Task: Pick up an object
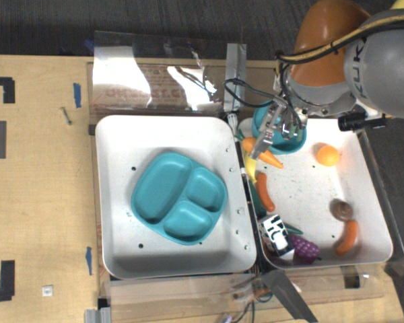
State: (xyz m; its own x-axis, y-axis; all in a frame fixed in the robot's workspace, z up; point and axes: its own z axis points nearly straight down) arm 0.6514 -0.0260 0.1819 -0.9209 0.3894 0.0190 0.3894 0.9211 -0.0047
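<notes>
Hand [268,134] sits at right bin [370,180] upper-left corner, over teal bowl [286,140] and carrot [269,157], tight against the bin wall; grip state can't tell. Orange ball [328,155], sausage [349,237], grapes [305,249] lie apart with open floor between; left bin [114,200] holds teal divided tray [180,196].

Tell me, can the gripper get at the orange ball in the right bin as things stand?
Probably yes. The orange ball lies alone on bare bin floor, apart from the other items, and the gripper hovers nearby over the teal cup with nothing between them.
</notes>
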